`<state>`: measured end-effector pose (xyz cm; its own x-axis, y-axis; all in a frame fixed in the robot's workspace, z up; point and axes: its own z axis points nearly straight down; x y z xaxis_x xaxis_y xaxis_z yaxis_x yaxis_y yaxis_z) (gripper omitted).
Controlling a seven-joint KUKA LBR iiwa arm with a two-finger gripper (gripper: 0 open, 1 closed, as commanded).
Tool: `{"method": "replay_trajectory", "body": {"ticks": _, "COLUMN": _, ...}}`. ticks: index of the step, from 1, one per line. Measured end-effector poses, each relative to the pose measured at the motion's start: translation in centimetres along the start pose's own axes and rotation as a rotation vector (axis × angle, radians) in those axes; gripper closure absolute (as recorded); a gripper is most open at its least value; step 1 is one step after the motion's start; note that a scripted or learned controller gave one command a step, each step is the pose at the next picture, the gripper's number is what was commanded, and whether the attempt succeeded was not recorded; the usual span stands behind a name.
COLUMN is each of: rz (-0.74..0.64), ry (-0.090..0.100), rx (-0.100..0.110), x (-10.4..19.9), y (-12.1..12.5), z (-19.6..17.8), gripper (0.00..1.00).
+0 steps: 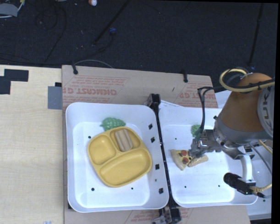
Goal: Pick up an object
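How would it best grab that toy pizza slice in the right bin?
Probably from straight above, fingers closing across the pizza slice at its narrower left end. It lies flat on the right bin's floor, so its sides are the graspable faces. The gripper hangs right over it.

Dark floor [133, 31] (cables), wooden bench [24, 151]

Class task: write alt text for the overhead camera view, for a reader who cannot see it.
A grey-and-orange robot arm's gripper hangs over a toy pizza slice in the right white bin. The left bin holds a yellow divided plate with a hot dog.
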<state>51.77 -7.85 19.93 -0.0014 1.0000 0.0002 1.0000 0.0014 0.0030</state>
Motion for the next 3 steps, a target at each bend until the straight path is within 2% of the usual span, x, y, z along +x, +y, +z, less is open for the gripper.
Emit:
{"method": "replay_trajectory", "body": {"ticks": 1, "rz": 0.001, "ry": 0.0, "rx": 0.001, "x": -0.1, "y": -0.4, "z": -4.3, "gripper": 1.0}}
{"method": "replay_trajectory", "body": {"ticks": 2, "rz": -0.003, "ry": 0.002, "rx": 0.007, "x": 5.7, "y": -0.8, "z": -3.5, "gripper": 1.0}}
{"method": "replay_trajectory", "body": {"ticks": 3, "rz": -0.003, "ry": 0.001, "rx": 0.007, "x": 10.4, "y": -0.5, "z": -4.0, "gripper": 1.0}}
